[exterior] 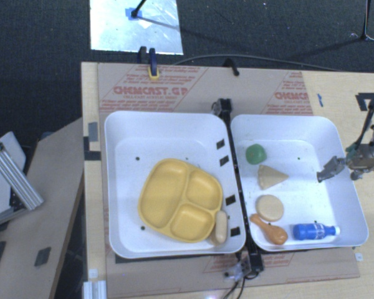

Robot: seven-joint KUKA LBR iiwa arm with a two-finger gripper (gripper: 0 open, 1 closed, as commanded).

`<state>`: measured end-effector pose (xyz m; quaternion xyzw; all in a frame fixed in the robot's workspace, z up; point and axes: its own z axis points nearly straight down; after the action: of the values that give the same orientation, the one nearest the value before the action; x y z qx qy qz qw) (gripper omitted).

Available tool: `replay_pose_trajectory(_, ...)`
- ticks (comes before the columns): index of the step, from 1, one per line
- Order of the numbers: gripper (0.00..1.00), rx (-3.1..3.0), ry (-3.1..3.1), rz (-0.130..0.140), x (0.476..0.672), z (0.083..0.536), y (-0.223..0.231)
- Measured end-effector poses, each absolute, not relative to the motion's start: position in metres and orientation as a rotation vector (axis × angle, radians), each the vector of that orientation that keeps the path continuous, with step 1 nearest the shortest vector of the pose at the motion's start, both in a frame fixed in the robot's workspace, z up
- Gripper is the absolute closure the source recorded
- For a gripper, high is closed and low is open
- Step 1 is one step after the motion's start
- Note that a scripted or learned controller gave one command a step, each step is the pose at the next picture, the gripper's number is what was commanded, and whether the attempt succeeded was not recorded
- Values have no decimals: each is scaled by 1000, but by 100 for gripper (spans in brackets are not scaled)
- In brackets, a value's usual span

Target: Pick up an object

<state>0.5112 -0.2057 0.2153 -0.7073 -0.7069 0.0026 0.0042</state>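
Reaching in from the right, the gripper [327,169] hangs over the right edge of the right bin [336,136], its dark fingers pointing left, with nothing between them; whether they are apart or together cannot be told. Inside that bin lie five things, all apart from the gripper: a green ball [256,154] near the upper left, a pale wedge [272,177] just below it, a round tan biscuit [270,208] lower down, an orange gourd-shaped toy [269,230] touching the biscuit's lower edge, and a blue bottle [315,231] with a white cap lying on its side along the near wall. The left bin [131,136] holds a yellow divided tray [181,199], tilted, with a cream-coloured bread roll [220,227] beside its lower right corner. Both bins sit on a cardboard sheet [174,86] atop the desk [56,185].
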Motion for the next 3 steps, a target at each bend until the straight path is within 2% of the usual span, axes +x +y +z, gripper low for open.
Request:
replay_pose_trajectory(1, 0, -2219, -2226, -1, 514, 221, -205)
replay_pose_trajectory(2, 0, -2217, -2223, 1, 521, 165, -198)
replay_pose_trajectory(3, 0, -2218, -2222, 1, 511, 114, -195)
